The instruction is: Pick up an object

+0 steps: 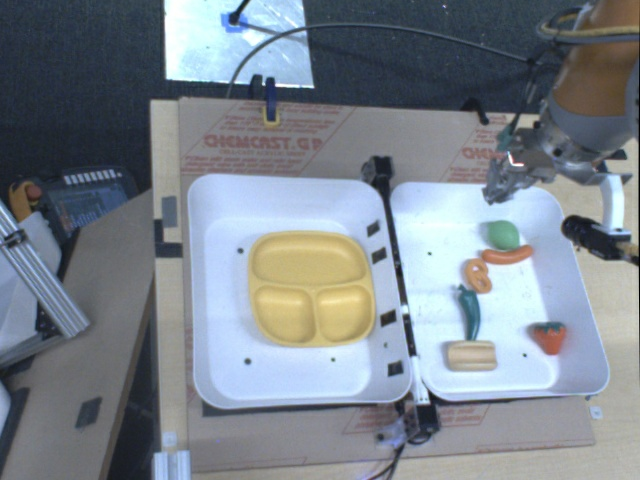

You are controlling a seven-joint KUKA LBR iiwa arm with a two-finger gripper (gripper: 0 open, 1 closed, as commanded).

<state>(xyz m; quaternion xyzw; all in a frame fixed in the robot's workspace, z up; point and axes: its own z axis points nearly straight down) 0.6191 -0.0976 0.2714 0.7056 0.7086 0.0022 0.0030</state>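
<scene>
Yellow molded 3-compartment tray [308, 288]; round green obj [503, 234] under tool [499, 190].

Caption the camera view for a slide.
Pincer above right bin of toy foods; yellow divided plate in left bin.

1. The brown board [300, 133] under the bins bears red print reading "CHEMCAST GP", seen upside down near its far edge, left of centre.
2. More red print of the same kind stands at the board's far right corner and along its near edge, too partial to read.
</scene>
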